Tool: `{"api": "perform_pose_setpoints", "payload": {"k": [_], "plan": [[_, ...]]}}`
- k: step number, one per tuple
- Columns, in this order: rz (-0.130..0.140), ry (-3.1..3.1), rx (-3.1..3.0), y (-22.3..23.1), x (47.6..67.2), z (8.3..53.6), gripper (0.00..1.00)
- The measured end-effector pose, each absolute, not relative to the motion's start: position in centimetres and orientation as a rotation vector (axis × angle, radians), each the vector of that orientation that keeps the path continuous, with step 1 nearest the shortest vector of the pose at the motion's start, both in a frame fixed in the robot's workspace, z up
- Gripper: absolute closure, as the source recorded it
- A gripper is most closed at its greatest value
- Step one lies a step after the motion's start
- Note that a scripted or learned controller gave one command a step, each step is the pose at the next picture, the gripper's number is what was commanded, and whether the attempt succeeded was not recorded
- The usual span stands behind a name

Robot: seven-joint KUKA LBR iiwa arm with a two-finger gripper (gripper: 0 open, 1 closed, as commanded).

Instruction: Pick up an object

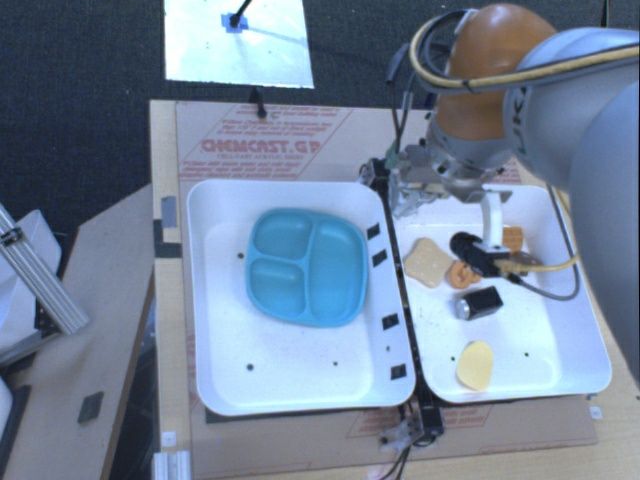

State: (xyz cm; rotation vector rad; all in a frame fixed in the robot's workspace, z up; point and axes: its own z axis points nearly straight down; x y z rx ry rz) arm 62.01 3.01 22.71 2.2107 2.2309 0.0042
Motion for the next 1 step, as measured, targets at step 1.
{"api": "perform_pose_setpoints", "payload": {"k": [1], "plan": [[0.005, 2.233, 2.21, 8.24, 62.33, 23.7, 1.0]]}}
